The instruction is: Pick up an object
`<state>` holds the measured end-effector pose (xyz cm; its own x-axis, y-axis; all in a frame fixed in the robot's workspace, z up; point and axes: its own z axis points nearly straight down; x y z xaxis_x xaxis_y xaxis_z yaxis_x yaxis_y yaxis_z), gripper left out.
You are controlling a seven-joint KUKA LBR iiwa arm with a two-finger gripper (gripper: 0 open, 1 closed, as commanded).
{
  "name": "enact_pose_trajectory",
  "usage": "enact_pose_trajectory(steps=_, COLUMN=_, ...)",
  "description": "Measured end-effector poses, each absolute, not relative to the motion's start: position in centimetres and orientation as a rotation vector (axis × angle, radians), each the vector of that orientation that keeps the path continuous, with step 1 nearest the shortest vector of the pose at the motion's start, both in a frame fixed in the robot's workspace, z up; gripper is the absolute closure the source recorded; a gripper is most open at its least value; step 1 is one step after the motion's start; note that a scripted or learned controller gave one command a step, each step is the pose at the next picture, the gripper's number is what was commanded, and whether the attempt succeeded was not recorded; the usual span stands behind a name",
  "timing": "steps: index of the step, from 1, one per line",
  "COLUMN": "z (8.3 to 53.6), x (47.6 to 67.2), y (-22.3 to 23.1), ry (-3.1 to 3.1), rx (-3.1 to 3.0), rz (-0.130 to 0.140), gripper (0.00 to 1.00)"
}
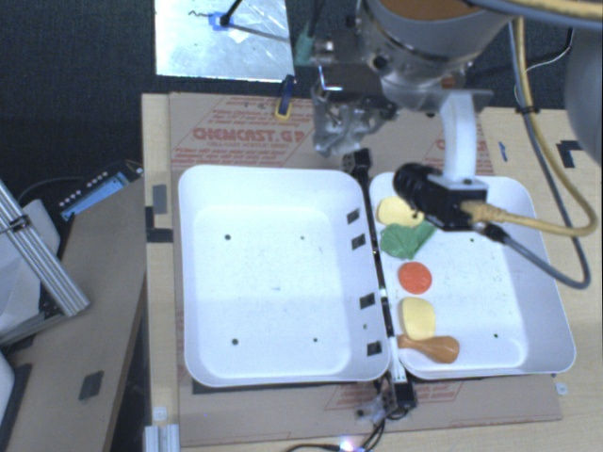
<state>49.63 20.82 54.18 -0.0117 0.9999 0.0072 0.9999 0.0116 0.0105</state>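
The right bin [513,290] holds several small items along its left side. From back to front they are a yellow piece [394,212], a green leafy piece [405,242], a red round piece [415,276], a second yellow piece [417,317] and a brown drumstick-shaped piece [431,347]. My gripper [341,137] hangs above the back edge of the bins, over the divide between them. It is behind the yellow piece and apart from every item. Nothing shows between its metal parts, which are blurred.
The left bin [273,271] stands beside the right one on a cardboard sheet [236,135]. A shiny metal plate [221,22] lies at the back left. A small yellow and blue clip [283,104] sits on the cardboard behind the bins. Aluminium rails [38,266] stand at far left.
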Motion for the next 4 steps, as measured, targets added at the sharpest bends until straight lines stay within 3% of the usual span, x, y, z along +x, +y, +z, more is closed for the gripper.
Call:
enact_pose_trajectory(steps=1, z=39.3, x=53.1, y=23.6, ry=2.227, rx=2.222, rz=-0.018, gripper=1.0)
enact_pose_trajectory(steps=2, z=54.2, x=48.5, y=19.2, ry=2.22, rx=2.214, rz=0.028, gripper=1.0)
enact_pose_trajectory(steps=3, z=42.2, x=53.4, y=23.6, ry=2.232, rx=2.214, rz=-0.01, gripper=1.0)
enact_pose_trajectory(steps=4, z=54.2, x=48.4, y=23.5, ry=2.228, rx=2.211, rz=0.021, gripper=1.0)
